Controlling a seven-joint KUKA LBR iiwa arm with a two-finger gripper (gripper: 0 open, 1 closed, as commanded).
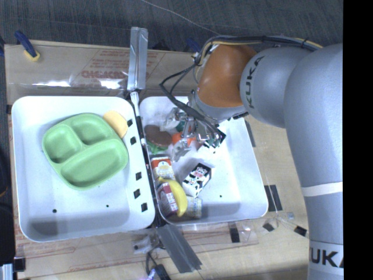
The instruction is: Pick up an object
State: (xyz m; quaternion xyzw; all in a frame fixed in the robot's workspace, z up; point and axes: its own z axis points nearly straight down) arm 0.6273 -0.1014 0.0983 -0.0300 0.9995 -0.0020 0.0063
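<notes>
We are lowering the two-finger gripper point(187, 134) into the far part of the right white plastic bin point(247, 182), over a heap of small items. We cannot tell how its tips are set. Candidates are crowding the left wall: a brown rounded lump point(156, 135), a glossy yellow banana point(178, 196), a black-and-white printed carton point(197, 178). Packed this tightly, a grasp is risking slipping off smooth curved skins. The left white bin point(23, 156) is holding a matte green divided tray point(85, 150).

"KUKA" on the arm point(303, 98)
</notes>
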